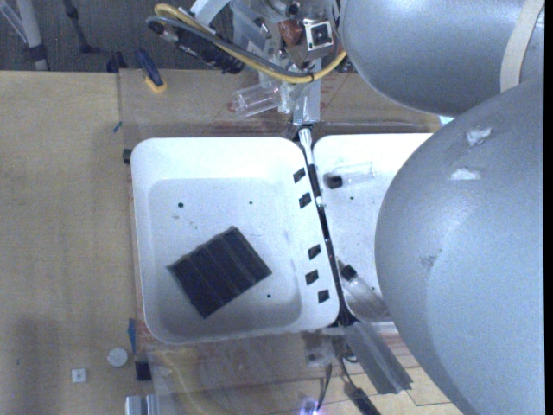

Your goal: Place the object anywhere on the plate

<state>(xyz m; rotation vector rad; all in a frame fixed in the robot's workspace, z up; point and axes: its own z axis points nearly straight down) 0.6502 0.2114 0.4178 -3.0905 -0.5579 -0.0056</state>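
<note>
Dark ribbed square plate (219, 271): lying flat, turned diagonal, in left shallow white bin (155, 232). Small clear cylindrical object (347, 177): in right white bin (354, 223), near its far rim. Claw (298, 102): above bins' far edge; finger state indeterminable.

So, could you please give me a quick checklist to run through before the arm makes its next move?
1. Plate located: ok; the dark ridged square plate lies flat in the left bin.
2. Plate surface free: ok; nothing on it.
3. Object held: cannot tell; a clear tube-like thing sits beside the gripper, grasp unclear.
4. Gripper over the plate: not ok; it hangs beyond the bins' far edge.
5. Right bin contents: cannot tell; the arm covers most of it.
</note>
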